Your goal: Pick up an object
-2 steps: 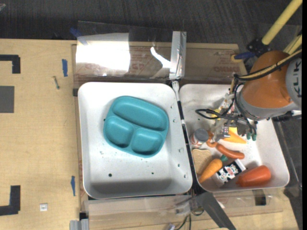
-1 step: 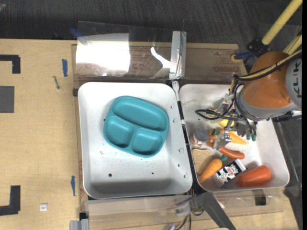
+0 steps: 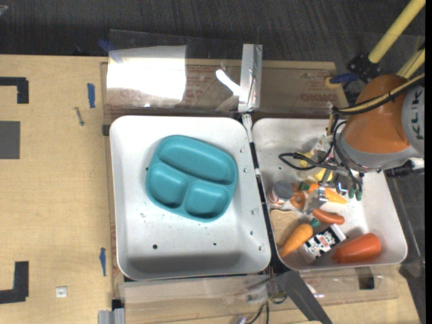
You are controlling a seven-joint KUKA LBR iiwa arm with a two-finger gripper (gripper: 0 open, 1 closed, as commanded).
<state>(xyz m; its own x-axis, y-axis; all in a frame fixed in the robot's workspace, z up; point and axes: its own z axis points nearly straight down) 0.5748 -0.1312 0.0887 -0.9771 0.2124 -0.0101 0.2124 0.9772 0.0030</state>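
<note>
Where bins sit, one teal plate [image 3: 191, 176], two carrots [image 3: 295, 239]

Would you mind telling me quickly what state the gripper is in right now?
Gripper: low in the right bin among the toys; open or closed cannot be told.

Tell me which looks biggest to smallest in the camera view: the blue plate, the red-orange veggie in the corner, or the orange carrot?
1. Blue plate, by far the largest.
2. Red-orange veggie.
3. Orange carrot.
The last two look close in size, so their order is unsure.
</note>
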